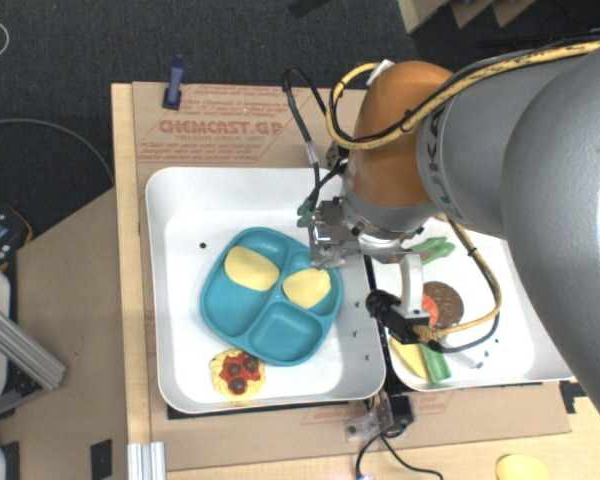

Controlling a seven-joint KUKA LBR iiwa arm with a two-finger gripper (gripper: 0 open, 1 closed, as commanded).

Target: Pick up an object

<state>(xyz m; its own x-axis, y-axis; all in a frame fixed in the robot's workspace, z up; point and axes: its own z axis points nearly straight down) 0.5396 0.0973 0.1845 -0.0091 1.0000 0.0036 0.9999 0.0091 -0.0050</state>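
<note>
A blue divided plate (265, 313) lies in the left bin (175, 268), with a yellow piece (251, 267) in its upper left compartment and another yellow piece (307, 287) in its right compartment. My gripper (325, 251) hangs over the plate's upper right rim, just above the right yellow piece. A small yellow item with red dots (237, 371) lies below the plate near the bin's front wall. The arm's orange band and grey body cover most of the right bin (510, 338).
In the right bin I see a brown round item (444, 300), a red piece (431, 310), green pieces (435, 251) and a yellow and green item (420, 360). A cardboard sheet (215, 123) lies behind the bins. Cables run along the arm.
</note>
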